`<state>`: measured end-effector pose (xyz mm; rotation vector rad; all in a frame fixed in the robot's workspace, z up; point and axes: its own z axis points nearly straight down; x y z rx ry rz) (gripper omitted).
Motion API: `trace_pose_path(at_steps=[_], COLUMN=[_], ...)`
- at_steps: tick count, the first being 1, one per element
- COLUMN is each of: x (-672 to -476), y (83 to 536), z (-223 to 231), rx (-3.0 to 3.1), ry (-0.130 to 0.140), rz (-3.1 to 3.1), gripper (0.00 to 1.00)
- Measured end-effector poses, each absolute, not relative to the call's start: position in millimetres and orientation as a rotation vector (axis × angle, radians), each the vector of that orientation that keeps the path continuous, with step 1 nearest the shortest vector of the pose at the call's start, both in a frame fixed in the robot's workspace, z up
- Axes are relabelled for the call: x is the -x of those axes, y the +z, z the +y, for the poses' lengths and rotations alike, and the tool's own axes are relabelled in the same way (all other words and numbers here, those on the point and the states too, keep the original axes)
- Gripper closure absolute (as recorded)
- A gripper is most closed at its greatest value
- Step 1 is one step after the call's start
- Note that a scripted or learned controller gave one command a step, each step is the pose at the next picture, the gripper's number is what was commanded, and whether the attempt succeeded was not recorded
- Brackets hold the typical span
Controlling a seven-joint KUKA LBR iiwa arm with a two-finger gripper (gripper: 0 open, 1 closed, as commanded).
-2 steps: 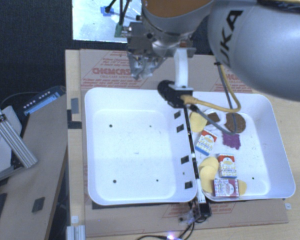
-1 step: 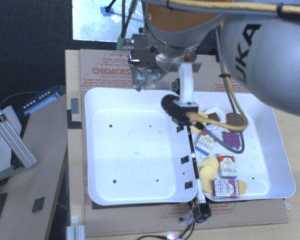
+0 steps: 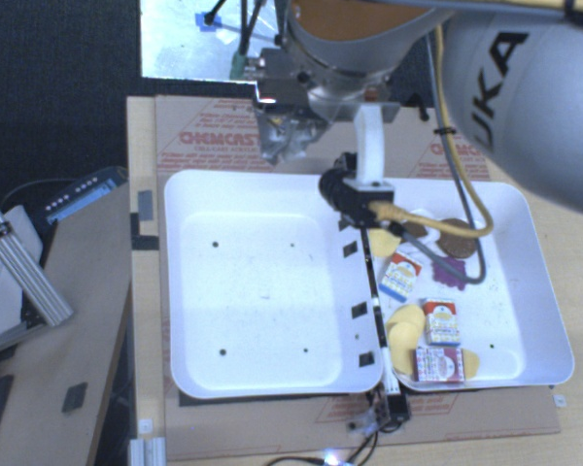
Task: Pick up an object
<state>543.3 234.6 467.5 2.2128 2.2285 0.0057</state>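
My gripper hangs above the back rim of the left bin, high over the bench, and nothing shows beneath it. The loose objects all lie in the right bin. A small white, red and blue carton sits beside a purple piece, with a brown round thing behind them. Nearer the front lie pale yellow discs, another small carton and a red box. The arm hides the back part of the right bin.
The two bins meet along a central divider. Both rest on a cardboard sheet on the bench. A slanted metal rail and a dark device stand off to the left of the bench.
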Motion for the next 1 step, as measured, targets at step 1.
trace_pose_path(at_steps=[1], x=[-527.8], y=[472.4], z=[233.8], rx=[-2.215], ry=[0.003], rz=[2.227], gripper=[1.00])
